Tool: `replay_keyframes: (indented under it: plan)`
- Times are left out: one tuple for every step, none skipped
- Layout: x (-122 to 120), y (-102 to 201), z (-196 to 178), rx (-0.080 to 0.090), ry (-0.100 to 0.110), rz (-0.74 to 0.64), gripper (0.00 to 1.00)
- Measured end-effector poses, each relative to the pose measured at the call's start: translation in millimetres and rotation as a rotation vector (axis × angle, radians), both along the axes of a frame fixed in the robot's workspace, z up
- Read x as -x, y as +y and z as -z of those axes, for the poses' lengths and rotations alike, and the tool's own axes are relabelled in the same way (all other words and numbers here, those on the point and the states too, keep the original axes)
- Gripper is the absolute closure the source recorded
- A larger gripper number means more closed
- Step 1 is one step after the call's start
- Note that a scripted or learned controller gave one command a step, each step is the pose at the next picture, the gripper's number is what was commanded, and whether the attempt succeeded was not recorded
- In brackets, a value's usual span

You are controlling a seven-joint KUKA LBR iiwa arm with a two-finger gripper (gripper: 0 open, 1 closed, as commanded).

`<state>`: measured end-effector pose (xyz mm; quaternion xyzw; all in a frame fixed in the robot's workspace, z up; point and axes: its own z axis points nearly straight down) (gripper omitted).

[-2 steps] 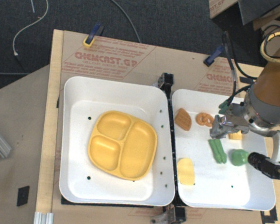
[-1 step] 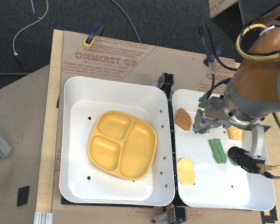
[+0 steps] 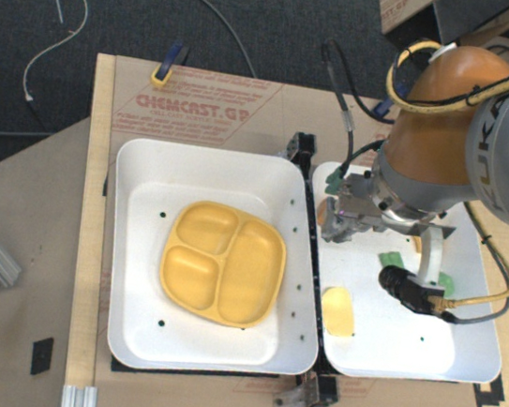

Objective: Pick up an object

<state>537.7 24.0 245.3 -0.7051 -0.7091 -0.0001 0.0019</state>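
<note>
Arm: your grey arm's gripper [image 3: 348, 212] hangs over the right white bin [image 3: 459, 356], far-left corner.
Grip: you cannot tell its state.
Objects: yellow plastic divided plate [image 3: 224, 263] in left white bin [image 3: 144, 181]; pale yellow flat piece [image 3: 338, 312] and green piece [image 3: 391, 259] in right bin.

Even, diffuse overhead light is covering the bench; no single source is showing. The two white bins [image 3: 124, 254] are reading bright, close to clipping on the floors, with faint soft shadows lying along the inner walls. The yellow divided tray [image 3: 224, 262] is carrying mild sheen on its ridges. The orange band [image 3: 451, 94] of the arm is catching a broad soft highlight. The dark floor is staying underexposed. Focus is holding reasonably sharp; fine detail is looking slightly soft and compressed.
</note>
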Motion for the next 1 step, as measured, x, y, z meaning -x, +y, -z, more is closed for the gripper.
replay_keyframes:
  plan:
    - [-0.7,57.1,17.5,0.001,0.003,0.000,1.00]
